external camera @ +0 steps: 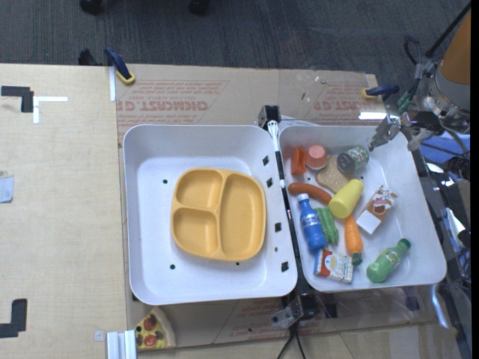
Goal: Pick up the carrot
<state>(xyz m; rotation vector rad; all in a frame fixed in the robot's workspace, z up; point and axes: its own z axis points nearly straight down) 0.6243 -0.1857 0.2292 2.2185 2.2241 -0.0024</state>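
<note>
The carrot (352, 234) is a small orange toy with a green end, lying in the right bin (423, 200) toward its front. It rests between a green pea pod (327, 223) and a juice box (376, 209). My gripper (383, 134) hangs over the bin's back right corner, well apart from the carrot. It is open, with nothing between its fingers. The nearest thing to it is a small can (353, 158).
Around the carrot lie a yellow bottle (346, 198), a blue bottle (312, 226), a green bottle (388, 261), a sausage (310, 191) and a packet (336, 266). The left bin (150, 200) holds a yellow divided plate (219, 214).
</note>
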